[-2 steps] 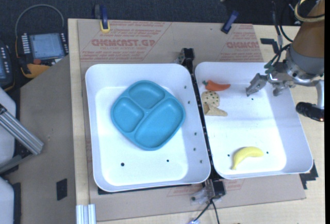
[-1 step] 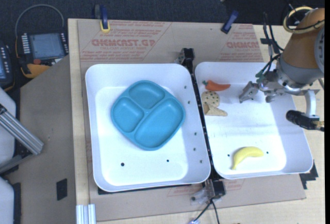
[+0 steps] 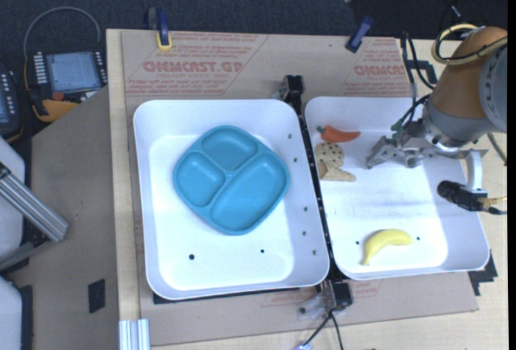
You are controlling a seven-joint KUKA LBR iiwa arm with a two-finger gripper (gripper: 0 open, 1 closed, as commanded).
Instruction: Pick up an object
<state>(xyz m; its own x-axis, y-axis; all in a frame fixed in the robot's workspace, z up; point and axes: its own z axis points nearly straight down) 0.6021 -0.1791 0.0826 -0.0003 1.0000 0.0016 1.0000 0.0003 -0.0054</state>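
The right bin holds three things: an orange carrot-like piece at its far left corner, a beige speckled piece just below that, and a yellow banana near the front. My gripper hangs over the bin's far middle, to the right of the carrot and the beige piece and clear of both. Its two fingers are spread open with nothing between them. The banana lies well in front of the gripper.
A blue divided plate sits in the left bin. The ridge between the bins runs front to back. A black fitting on the arm overhangs the right bin's right side.
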